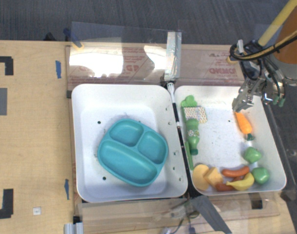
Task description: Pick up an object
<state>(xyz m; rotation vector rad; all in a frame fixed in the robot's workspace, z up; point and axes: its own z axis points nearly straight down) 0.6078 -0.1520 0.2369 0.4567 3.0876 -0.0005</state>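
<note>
Toy carrot [244,123] just below end effector [242,104].

**Two bins, side by side**

On the surface [31,130], the left bin [85,101] holds a divided plate [133,152]. In the right bin [221,130], a bottle [191,126] lies along the left wall, a carrot [244,123] near the right wall, and a banana [242,182] among toy foods along the front. My tool [242,101] hangs just behind the carrot.

One camera is fixed above the bench [27,130], looking down at a slant so the far edge sits at the top. It stands back enough to take in both the left bin [85,101] and the right bin [277,167] whole.
</note>
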